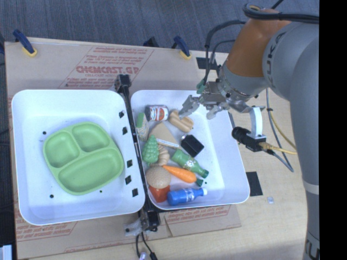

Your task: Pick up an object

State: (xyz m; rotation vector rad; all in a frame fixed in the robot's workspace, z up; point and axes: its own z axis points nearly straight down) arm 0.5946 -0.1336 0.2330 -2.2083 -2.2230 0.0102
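The gripper (201, 109) hangs over the far right part of the right bin (233, 169), its two grey fingers (190, 105) spread apart with nothing between them. Just below and to the left of the fingertips lies a tan hot dog bun (181, 121), the nearest of the toy items; whether a fingertip touches it cannot be told from this angle.

The rest of the pile sits toward the bin's left and near side. A small red-and-white can (157, 113) lies on its side beside the bun. A black block (192, 144) rests near the bin's middle, well under the wrist. Below it come a green bottle (190, 164), an orange carrot (180, 173), and a blue bottle (185, 196) lying along the near wall. A green pine-tree shape (150, 149) stands against the divider side, with a round tan piece (158, 176) over something red beneath it.

The left bin (24, 145) holds a green divided plate (83, 157) (three compartments, set at a slight angle).

Both bins rest on a sheet of brown cardboard (108, 64) printed with red lettering, held by blue clamps (25, 42) at the far edge. The bench beyond it is pale wood, and grey carpet shows past it.
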